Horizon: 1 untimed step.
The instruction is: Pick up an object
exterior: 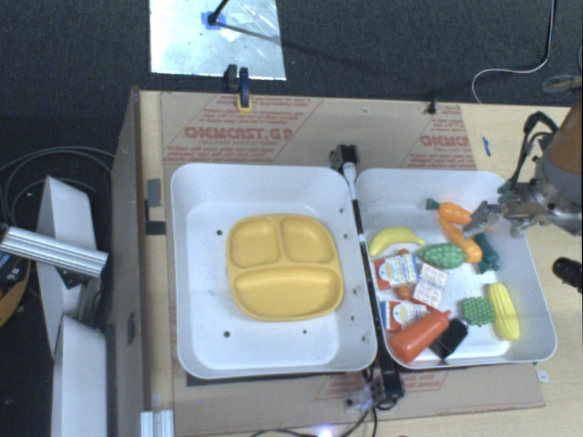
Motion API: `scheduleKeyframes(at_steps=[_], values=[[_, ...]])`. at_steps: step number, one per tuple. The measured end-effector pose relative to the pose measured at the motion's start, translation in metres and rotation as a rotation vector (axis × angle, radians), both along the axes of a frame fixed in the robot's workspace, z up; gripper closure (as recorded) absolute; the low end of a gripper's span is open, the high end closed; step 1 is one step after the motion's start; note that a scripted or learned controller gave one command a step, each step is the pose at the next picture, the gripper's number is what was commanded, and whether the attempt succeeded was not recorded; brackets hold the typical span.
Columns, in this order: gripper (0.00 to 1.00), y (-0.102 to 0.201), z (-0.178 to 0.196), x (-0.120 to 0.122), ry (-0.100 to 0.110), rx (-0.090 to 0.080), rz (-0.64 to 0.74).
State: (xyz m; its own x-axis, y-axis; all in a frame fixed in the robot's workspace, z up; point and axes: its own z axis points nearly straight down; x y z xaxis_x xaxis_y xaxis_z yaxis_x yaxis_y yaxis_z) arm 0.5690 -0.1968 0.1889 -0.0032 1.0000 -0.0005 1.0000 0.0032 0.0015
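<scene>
The right bin (pixel 528 271) holds several toy foods. An orange carrot (pixel 454 213) lies at its back, with a second orange piece (pixel 467 245) just below it. Further in are a yellow banana (pixel 394 239), a green pickle (pixel 443 256), some printed packets (pixel 430 285), a red bottle (pixel 419 333), a green broccoli (pixel 476 310) and a yellow corn cob (pixel 504 310). My gripper (pixel 487 217) hangs low over the bin's back right part, right beside the orange carrot. I see nothing clearly held in it.
The left bin (pixel 196 244) bears a yellow divided plate (pixel 282 267). A black object (pixel 450 338) lies by the red bottle, and a teal piece (pixel 490 259) sits under the gripper. The arm's grey wrist (pixel 557 178) enters at the right edge. A metal divider (pixel 360 244) separates the bins.
</scene>
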Motion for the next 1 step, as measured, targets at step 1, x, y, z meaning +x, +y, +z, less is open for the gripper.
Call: scheduleKeyframes(at_steps=[1], values=[[0.00, 0.0515, -0.1058, 0.0767, 0.004, 0.002, -0.001]])
